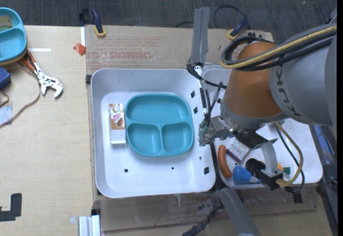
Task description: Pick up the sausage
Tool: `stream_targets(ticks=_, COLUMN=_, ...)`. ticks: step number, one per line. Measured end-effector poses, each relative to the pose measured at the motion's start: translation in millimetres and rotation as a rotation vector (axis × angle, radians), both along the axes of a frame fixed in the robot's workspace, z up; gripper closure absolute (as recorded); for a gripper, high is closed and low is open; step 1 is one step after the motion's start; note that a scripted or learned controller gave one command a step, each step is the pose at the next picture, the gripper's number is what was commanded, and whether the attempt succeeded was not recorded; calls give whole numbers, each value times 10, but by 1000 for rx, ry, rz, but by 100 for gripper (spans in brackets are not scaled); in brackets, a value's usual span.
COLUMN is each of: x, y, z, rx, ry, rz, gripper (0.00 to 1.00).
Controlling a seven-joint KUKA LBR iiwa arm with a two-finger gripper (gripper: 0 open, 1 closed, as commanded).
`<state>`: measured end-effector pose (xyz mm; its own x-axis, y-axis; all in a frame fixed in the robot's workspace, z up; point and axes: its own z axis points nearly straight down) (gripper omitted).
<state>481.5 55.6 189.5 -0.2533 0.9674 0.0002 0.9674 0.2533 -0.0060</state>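
Observation:
The sausage [222, 161] is an orange-red curved piece lying at the left edge of the right bin [313, 168], near its front. My gripper [210, 132] hangs under the orange wrist band, just above the sausage and over the wall between the two bins. The wrist body hides most of it, and nothing shows in its grasp.
A blue object [241, 175] and a white-pink packet [236, 150] lie right beside the sausage. The left bin [102, 122] holds a teal divided plate [159, 124] and a small printed box [117, 123]. A wrench [47, 82] and teal bowl [10, 36] sit on the bench, left.

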Motion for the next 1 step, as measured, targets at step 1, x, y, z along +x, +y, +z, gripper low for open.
stream_targets(ticks=1, x=-43, y=437, z=-397, rx=-1, ry=1, rz=-9, gripper=100)
